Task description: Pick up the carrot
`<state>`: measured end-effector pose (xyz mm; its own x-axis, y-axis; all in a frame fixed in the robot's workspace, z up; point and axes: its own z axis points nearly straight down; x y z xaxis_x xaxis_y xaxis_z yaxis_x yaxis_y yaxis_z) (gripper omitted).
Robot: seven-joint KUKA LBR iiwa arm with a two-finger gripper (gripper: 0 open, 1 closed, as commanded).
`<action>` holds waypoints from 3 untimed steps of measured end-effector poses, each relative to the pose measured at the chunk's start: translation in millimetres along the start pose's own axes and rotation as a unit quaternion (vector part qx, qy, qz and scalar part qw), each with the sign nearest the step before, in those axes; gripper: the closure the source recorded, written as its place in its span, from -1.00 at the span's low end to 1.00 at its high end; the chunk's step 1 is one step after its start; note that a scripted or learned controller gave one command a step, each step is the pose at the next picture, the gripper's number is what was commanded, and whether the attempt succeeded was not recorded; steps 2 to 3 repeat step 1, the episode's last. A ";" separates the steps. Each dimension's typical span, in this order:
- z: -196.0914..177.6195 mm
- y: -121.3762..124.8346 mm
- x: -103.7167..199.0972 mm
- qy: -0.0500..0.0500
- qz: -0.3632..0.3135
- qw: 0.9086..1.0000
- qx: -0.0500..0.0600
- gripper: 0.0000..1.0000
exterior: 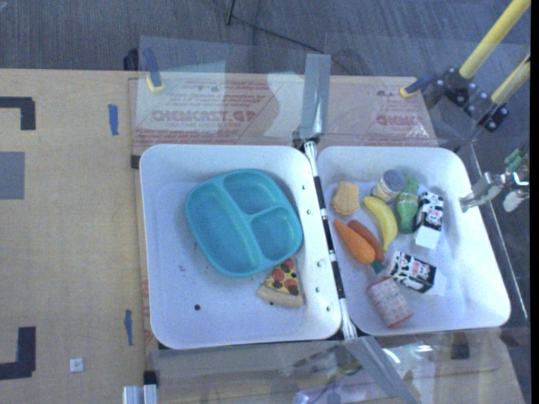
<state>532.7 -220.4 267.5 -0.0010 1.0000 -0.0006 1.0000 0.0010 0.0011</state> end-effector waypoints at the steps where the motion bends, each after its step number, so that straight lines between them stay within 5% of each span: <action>1: 150.9 54.9 13.8 0.000 -0.100 0.995 -0.001 -1.00; 3: 150.9 54.9 13.8 0.000 -0.100 0.995 -0.001 -1.00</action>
